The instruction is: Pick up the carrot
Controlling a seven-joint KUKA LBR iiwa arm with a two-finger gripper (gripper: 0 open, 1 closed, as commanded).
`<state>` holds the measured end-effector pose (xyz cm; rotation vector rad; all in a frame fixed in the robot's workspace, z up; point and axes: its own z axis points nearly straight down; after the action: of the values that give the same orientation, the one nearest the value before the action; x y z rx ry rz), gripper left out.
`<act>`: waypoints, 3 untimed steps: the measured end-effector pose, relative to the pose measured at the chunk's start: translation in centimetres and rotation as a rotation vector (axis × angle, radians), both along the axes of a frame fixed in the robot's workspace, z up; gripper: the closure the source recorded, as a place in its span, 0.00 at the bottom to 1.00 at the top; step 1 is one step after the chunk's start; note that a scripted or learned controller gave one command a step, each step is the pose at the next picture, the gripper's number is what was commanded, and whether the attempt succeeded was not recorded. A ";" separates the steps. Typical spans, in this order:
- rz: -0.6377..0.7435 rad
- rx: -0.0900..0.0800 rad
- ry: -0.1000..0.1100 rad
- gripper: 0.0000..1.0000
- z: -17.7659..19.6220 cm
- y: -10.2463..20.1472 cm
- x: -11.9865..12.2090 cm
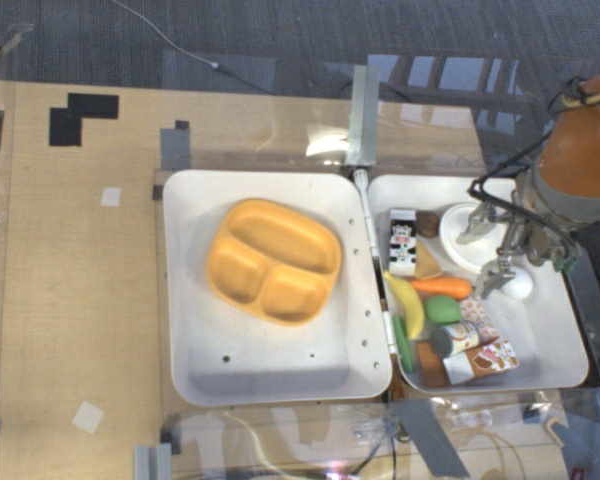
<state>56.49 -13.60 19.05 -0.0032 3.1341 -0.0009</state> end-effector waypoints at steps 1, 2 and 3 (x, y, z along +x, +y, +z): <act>-0.071 -0.001 -0.010 0.00 -9.0 1.6 1.1; -0.023 -0.001 -0.017 0.00 -9.7 4.5 0.9; 0.024 -0.003 -0.017 0.00 -9.7 4.5 1.3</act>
<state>57.79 -9.12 9.38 -0.0407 3.1172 -0.0047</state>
